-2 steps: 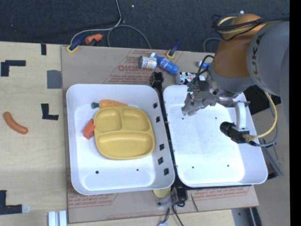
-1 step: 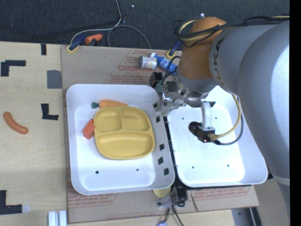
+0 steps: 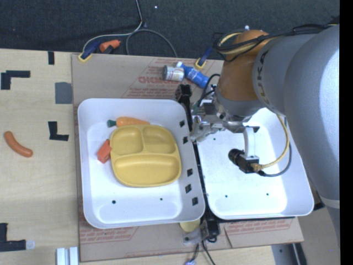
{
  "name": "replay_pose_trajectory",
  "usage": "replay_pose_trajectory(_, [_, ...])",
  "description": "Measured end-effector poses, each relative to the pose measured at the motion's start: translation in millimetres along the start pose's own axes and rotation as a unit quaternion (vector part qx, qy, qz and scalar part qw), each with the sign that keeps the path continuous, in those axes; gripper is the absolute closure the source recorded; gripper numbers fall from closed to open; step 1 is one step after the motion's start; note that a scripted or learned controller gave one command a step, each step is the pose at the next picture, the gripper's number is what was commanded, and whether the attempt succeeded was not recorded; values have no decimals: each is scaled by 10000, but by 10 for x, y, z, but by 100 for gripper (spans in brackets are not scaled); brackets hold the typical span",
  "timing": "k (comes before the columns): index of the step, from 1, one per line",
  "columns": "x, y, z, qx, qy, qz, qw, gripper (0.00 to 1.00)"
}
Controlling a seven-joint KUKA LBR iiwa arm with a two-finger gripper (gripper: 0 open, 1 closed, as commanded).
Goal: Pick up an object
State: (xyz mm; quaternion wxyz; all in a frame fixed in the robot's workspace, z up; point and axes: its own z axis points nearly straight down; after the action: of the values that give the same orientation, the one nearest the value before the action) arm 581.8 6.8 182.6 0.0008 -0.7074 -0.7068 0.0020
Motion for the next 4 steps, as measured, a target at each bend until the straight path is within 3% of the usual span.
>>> replay_pose_trajectory(1, [-509, -42, -390, -25, 4, 2, 10000, 100])
replay_pose_trajectory(2, [215, 179, 2, -12, 6, -29, 10000, 100])
replay_pose_trajectory(3, [-240, 333, -13, -16, 4, 0, 10000, 100])
replay_pose_trajectory(4, [344, -29, -13, 1, 14, -32, 10000, 100])
